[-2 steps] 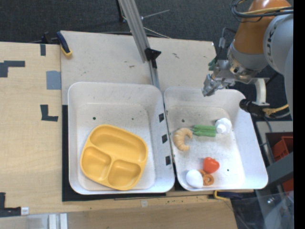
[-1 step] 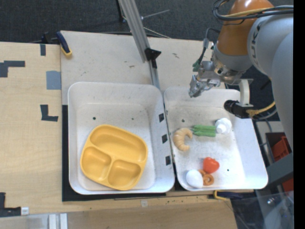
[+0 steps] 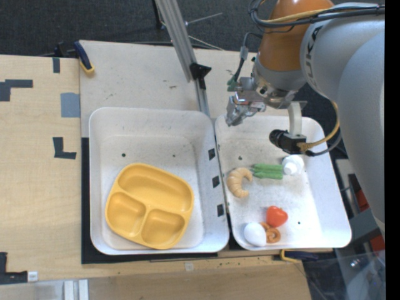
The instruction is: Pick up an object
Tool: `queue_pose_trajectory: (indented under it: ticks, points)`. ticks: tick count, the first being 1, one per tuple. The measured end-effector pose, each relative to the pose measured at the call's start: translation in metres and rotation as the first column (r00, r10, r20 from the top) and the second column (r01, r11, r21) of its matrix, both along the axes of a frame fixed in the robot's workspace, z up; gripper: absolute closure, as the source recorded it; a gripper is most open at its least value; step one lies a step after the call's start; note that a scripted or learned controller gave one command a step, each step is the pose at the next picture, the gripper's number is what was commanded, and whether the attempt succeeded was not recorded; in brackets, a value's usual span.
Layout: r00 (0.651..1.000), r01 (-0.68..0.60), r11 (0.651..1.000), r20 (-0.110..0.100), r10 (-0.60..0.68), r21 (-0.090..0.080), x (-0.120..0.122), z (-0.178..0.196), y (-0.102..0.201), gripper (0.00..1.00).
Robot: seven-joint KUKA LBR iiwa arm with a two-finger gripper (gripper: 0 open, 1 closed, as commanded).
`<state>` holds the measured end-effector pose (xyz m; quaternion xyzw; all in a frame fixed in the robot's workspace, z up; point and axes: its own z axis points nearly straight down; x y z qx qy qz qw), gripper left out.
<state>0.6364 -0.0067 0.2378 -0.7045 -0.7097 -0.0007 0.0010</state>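
Observation:
My gripper hangs over the far left corner of the right bin, with nothing between its fingers that I can see. In that bin lie a tan croissant, a green pod-shaped toy with a white cap-like piece at its right end, a red toy, a white egg-shaped object and a small orange piece. The croissant sits about a hand's width nearer the front than the gripper.
The left bin holds a yellow divided plate at its front. A slanted metal pole stands behind the bins. A black cable fitting on the arm hangs over the right bin's far side.

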Motion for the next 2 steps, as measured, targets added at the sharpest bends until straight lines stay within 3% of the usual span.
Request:
queue_pose_trajectory:
  ticks: [2]
  points:
    - [1.000,0.000,1.000,-0.003,0.000,-0.001,-0.006,-0.018,0.105,1.00]
